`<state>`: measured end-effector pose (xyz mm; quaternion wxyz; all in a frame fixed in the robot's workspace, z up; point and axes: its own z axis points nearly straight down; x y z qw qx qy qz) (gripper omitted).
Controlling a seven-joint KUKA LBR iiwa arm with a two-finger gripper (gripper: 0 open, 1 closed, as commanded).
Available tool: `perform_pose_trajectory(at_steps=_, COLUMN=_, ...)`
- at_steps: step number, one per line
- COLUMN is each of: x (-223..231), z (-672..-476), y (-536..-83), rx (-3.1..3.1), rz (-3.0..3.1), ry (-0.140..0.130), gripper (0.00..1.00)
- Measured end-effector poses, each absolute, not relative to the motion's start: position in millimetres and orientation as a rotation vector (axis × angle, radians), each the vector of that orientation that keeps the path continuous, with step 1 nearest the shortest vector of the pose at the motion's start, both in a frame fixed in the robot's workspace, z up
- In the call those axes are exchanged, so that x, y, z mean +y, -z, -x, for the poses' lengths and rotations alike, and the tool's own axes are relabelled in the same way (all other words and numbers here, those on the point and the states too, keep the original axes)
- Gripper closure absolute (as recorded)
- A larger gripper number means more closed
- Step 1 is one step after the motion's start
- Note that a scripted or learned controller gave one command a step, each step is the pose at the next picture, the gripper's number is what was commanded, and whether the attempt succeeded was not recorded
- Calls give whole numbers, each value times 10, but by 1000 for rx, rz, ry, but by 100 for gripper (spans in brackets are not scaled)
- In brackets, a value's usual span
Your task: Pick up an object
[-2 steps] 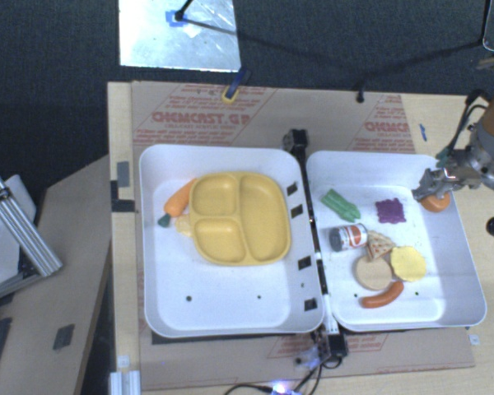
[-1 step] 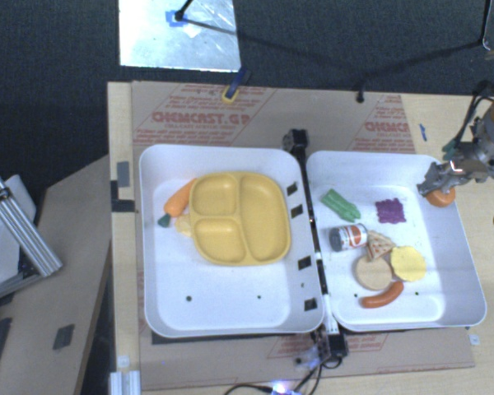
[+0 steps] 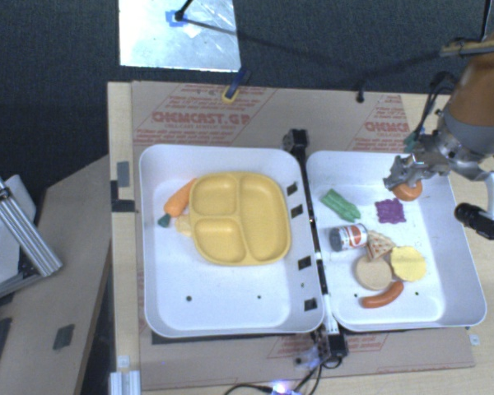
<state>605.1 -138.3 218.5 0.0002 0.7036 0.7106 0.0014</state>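
My gripper [image 3: 405,179] hangs over the far part of the right bin [image 3: 461,262], with the grey and orange arm coming in from the right. A small orange round object [image 3: 409,192] sits right at the gripper's tip, partly covered by it. Whether it is held or only lies beneath the gripper is unclear. Nearby in the same bin lie a purple grape bunch [image 3: 389,211], a green pod-shaped toy [image 3: 340,205] and a small red-and-white can [image 3: 348,237] on its side.
Toward the near side of the right bin lie a waffle piece [image 3: 379,244], a yellow item [image 3: 408,262], a tan round cookie [image 3: 371,272] and a red sausage [image 3: 382,295]. The left bin [image 3: 160,303] holds a yellow divided plate [image 3: 235,218] with a carrot [image 3: 179,197] at its left.
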Motion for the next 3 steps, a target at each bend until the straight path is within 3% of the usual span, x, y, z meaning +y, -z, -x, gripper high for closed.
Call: perform_pose_trajectory(at_steps=3, x=252, z=-6483, y=-2250, rx=2233, rz=-2209, ry=-7, gripper=100)
